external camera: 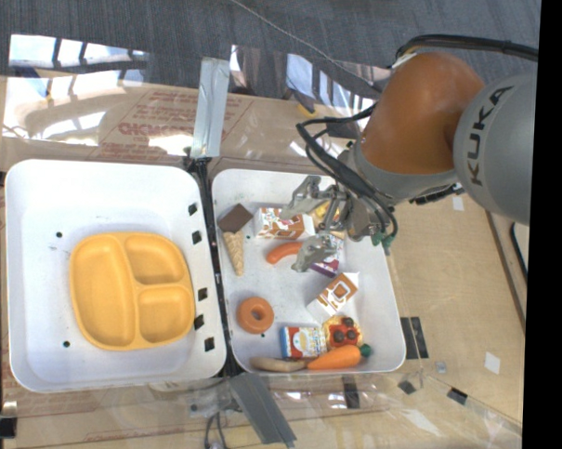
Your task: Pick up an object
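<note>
Grey arm's gripper (315, 232) low in right bin (382, 298), fingers spread, grasping nothing, just right of red sausage (282, 253); yellow tray (129, 290) in left bin (29, 254)

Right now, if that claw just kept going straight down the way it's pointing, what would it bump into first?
Probably the small purple item just under the gripper, with the orange sausage right beside it. Depth is hard to judge from above, so it could land on either.
</note>
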You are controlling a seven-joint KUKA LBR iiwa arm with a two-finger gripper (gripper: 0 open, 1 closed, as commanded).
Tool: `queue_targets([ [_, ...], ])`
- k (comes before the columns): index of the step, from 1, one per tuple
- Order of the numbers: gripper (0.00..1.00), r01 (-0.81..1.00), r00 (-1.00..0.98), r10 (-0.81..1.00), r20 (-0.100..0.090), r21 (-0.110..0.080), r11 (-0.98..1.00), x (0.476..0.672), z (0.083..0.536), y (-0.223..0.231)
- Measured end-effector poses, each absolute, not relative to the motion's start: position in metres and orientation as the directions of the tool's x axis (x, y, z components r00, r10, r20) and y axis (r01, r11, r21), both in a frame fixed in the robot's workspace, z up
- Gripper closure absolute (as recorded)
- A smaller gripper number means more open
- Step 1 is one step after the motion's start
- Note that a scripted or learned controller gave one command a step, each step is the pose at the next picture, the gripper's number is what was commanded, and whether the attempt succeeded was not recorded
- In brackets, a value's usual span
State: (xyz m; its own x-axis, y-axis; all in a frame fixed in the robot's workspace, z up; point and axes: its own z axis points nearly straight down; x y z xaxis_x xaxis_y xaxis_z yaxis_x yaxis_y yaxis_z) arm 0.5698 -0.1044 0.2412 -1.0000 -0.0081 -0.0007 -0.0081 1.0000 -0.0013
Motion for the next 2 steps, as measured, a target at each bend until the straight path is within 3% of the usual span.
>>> queue_targets([
  [1,0.0,0.145,-0.99,0.145,0.0,0.0,0.99,0.611,0.091,-0.092],
  [2,1.0,0.137,-0.991,0.137,-0.002,0.0,0.991,0.613,0.101,-0.091],
])
